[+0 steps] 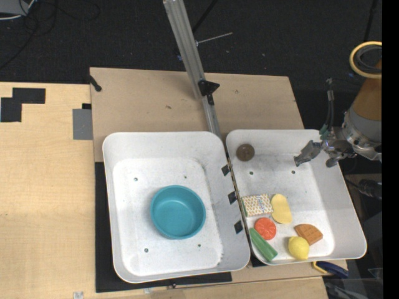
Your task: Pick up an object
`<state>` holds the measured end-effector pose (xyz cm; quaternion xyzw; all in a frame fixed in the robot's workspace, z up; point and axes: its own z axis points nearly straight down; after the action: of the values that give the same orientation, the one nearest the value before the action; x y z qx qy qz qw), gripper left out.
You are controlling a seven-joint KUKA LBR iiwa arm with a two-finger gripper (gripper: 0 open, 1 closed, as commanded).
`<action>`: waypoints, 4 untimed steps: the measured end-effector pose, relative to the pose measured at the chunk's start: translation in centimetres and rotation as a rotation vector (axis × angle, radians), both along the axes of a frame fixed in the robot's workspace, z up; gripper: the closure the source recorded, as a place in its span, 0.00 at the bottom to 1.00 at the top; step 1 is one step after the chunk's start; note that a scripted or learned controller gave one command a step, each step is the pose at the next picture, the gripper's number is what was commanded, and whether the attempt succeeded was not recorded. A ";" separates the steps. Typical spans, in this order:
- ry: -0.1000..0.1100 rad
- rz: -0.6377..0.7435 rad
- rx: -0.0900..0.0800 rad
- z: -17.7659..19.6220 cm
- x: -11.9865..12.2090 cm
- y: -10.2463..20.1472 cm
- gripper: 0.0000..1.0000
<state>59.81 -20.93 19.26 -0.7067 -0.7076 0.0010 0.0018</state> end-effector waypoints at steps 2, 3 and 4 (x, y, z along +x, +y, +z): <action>0.001 0.000 0.000 -10.3 0.7 0.2 0.00; -0.004 -0.001 -0.001 -9.0 0.9 0.1 1.00; -0.007 -0.002 -0.002 -4.5 0.4 0.0 1.00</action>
<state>60.18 -20.98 14.72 -0.7072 -0.7070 -0.0008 -0.0016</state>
